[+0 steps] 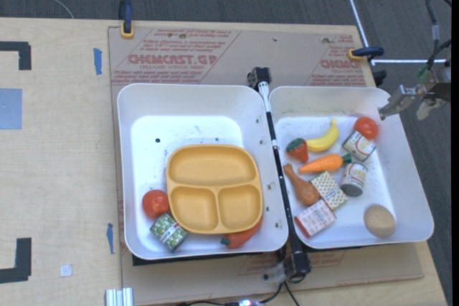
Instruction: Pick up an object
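Right bin (pixel 412 175) as landmark: banana (pixel 324 137), carrot (pixel 321 164), strawberry (pixel 297 149), drumstick (pixel 301 186) and egg (pixel 379 220) lie inside it; a tomato (pixel 366 127) rests at its far wall. Gripper (pixel 410 98) hangs just beyond its far right corner; state of jaws cannot be told.

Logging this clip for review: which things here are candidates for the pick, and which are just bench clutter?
Pick candidates: banana, carrot, strawberry, drumstick, egg, two tomatoes, two small cans, green packet.

Not part of the job: yellow divided tray, orange clamps, blue tape, cardboard sheet.
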Motion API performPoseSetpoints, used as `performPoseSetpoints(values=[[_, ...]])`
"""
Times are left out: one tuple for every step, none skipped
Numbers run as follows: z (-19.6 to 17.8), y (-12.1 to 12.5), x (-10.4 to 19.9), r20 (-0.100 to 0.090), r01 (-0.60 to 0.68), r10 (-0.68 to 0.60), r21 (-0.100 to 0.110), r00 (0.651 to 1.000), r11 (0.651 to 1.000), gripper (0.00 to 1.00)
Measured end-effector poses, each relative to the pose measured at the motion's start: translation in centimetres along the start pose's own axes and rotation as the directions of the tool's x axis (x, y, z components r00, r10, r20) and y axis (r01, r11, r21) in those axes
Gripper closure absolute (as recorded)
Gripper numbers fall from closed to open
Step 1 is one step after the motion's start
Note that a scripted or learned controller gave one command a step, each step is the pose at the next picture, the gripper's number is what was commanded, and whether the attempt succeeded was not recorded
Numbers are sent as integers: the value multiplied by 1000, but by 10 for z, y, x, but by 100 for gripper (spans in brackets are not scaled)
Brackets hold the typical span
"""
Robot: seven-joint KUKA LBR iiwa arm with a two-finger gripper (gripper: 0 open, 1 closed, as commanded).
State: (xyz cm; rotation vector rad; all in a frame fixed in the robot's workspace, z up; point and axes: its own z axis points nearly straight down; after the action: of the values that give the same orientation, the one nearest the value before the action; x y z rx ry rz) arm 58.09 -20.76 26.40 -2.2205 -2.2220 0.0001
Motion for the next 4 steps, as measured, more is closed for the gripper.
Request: performPoseSetpoints(values=[[104,-7,-16,0,-1,1,1,1000,1000,0],[170,-29,34,1,-1,1,-3,1000,1000,0],[160,-28,34,3,-1,1,-5,1000,1000,100],[160,-28,34,2,-1,1,-5,1000,1000,0]])
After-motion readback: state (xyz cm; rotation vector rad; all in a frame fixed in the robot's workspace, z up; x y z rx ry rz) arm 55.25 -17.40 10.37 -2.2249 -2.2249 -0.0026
